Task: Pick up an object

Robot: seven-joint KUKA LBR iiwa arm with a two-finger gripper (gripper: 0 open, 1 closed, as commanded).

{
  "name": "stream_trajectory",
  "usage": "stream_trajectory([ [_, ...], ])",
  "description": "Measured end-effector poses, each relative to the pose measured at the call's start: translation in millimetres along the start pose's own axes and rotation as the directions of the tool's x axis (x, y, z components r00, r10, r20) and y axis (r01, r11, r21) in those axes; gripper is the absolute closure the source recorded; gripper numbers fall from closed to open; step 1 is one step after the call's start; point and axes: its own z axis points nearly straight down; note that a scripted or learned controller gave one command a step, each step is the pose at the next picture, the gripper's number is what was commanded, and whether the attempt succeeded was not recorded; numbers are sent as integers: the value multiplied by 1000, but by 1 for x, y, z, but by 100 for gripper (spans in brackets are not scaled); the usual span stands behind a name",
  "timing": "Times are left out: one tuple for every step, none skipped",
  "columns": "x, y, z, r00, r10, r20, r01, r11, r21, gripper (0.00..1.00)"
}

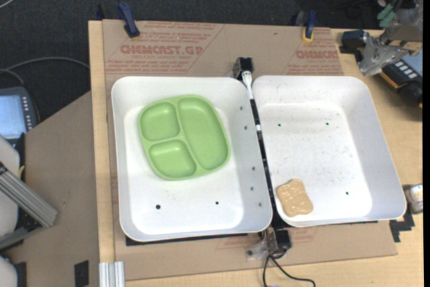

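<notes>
Tan lump (294, 197) lay flat in the right bin (379, 124), in the near corner on the side next to the left bin (123, 144), close to both walls but touching neither. Its outline was slightly longer than wide, and the long axis ran roughly from the near wall toward the far one. A green plate (183, 138) with three sections lay in the left bin, well apart from the lump and across the divide between the bins.

At the far right of the bench (168, 50), beyond the right bin's far corner, stood a grey metal part that was probably the claw (376, 56). It was partly cut off and mixed up with cables and other gear, so I could not tell whether it was open or closed, and nothing could be seen held in it.

From there the lump lay diagonally across the right bin, toward the near left. It was the closer of the two things, so the coming reach looked likely to cross that bin's bare floor. The walls near the lump could crowd a grasp.
</notes>
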Motion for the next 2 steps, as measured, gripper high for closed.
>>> stream_trajectory([
  [-69,12,-160,1000,5,13,-4,1000,-28,100],
  [-46,-38,-100,1000,0,0,0,1000,-2,100],
])
